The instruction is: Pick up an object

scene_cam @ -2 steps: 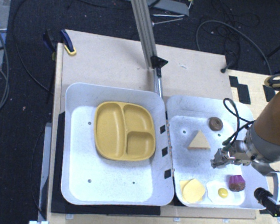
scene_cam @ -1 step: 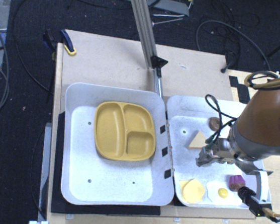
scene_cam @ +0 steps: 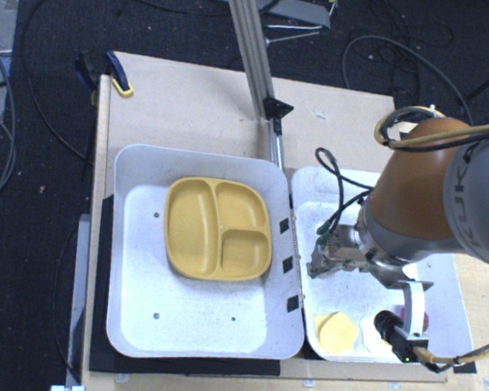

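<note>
The arm (scene_cam: pixel 422 190) covers much of the right bin (scene_cam: pixel 339 290). Its broad orange band and grey link hide that bin's far corner and middle, so anything lying under them cannot be seen. The gripper (scene_cam: pixel 327 258) shows as a cluster of grey metal and black cable beside the yellow divided plate (scene_cam: pixel 219 230), just across the wall the two bins share. It is seen from above, and whether it is open or closed cannot be told, nor whether it has hold of anything.

The arm reaches in from the side of the bench (scene_cam: pixel 195 96) away from the plate and bends down over the right bin, its wrist pointing at the floor.

A yellow disc (scene_cam: pixel 336 332) lies flat in the right bin, nearer the camera than the plate and apart from the gripper. Touching it on the side away from the plate is a pale shape (scene_cam: pixel 368 340), partly covered and too unclear to name.

The plate itself sits in the left bin (scene_cam: pixel 132 247), slightly askew, its three compartments facing up.
</note>
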### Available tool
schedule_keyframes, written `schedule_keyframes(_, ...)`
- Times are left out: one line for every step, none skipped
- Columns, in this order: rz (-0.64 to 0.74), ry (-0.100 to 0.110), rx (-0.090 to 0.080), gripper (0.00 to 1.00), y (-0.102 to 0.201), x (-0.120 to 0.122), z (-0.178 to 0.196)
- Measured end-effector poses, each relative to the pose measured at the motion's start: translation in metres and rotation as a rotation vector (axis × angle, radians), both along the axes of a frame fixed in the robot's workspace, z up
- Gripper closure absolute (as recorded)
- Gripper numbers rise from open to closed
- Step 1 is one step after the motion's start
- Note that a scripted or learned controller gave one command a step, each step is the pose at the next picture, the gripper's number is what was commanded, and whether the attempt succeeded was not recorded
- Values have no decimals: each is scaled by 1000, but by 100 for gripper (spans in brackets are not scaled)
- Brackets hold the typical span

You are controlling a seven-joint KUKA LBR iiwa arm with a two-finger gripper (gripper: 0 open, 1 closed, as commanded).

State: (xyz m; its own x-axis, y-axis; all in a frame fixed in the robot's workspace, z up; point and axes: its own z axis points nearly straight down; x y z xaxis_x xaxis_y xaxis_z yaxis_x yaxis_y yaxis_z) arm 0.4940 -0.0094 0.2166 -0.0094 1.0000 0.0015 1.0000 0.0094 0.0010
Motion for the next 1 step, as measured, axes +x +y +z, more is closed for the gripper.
schedule_keyframes(-2,0,0,100,49,14,8)
